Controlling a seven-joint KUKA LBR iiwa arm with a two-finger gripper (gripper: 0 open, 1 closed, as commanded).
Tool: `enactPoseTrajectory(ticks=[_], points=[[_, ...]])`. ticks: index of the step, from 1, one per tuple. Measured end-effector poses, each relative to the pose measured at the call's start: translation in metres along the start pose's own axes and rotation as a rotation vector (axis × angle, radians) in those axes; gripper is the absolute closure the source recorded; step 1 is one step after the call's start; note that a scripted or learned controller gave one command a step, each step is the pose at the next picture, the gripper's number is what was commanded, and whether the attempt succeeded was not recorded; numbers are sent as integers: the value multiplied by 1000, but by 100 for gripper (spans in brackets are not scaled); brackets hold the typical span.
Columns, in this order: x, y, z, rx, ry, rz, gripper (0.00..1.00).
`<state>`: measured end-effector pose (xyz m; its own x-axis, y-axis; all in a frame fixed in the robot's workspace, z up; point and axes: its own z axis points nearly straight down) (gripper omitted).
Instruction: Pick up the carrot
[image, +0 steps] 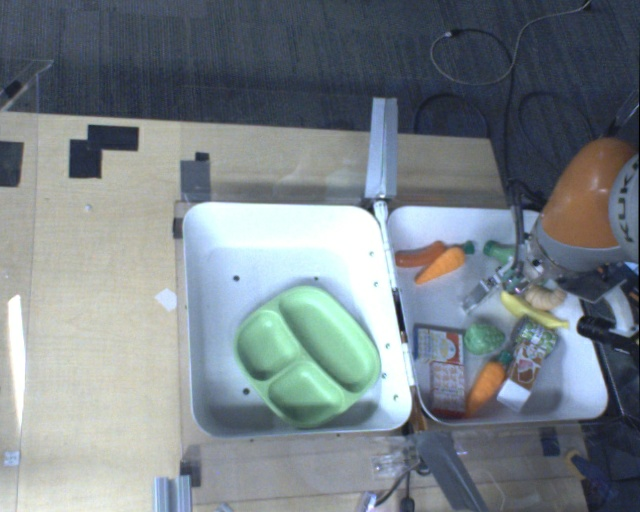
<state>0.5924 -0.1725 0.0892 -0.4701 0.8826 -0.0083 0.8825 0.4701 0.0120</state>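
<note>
carrot (441, 266) lies orange and tapered, tilted in the right bin (590, 400), green top seemingly toward the gripper (487, 290); jaws' state cannot be told.

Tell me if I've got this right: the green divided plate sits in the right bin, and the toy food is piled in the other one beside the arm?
Not quite. The camera view shows the green divided plate in the left bin. The toy food, including a carrot, lies in the right bin, where the arm reaches in.

The green divided tray (308, 353) appeared as smooth, glossy plastic. The white bins (215, 300) looked matt. The bench (90, 300) showed pale wood.
</note>
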Motion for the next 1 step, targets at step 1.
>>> enactPoseTrajectory(ticks=[1], points=[[33,53,1,-1,2,0,0]])
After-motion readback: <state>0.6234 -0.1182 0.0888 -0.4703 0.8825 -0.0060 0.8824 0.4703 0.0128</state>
